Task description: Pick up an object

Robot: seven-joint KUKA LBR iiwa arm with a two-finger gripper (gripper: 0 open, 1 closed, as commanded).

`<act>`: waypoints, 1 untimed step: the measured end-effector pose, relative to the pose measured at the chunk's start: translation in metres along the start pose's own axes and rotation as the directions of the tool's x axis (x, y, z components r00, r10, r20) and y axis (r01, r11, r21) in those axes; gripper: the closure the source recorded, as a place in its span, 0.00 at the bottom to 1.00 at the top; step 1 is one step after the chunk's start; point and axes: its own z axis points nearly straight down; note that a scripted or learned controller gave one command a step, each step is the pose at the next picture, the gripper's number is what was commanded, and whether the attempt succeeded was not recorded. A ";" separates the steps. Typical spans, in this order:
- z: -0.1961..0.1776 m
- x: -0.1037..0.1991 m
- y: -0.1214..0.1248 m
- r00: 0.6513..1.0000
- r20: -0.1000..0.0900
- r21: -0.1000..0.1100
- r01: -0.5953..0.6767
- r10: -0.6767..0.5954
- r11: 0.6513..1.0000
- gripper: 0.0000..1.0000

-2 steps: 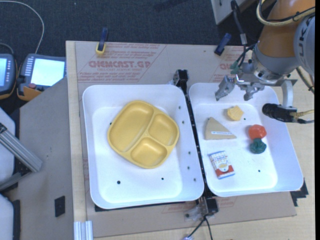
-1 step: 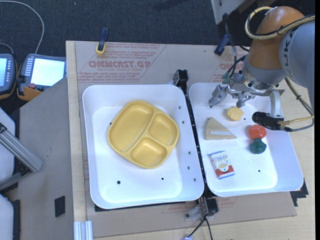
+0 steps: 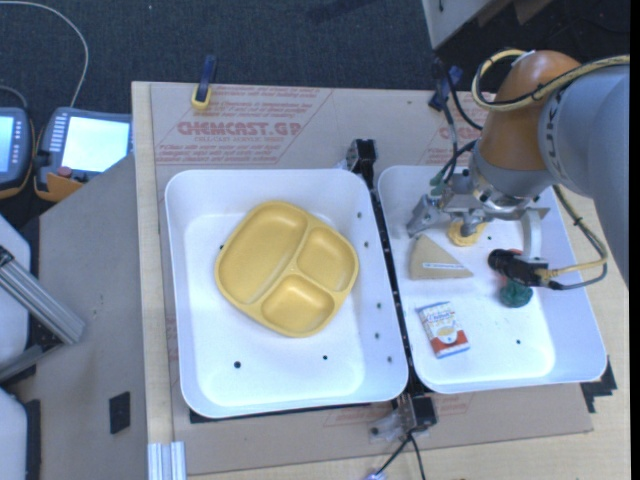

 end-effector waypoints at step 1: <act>-0.013 0.000 0.001 1.000 0.001 -0.006 -0.001 0.001 1.000 1.00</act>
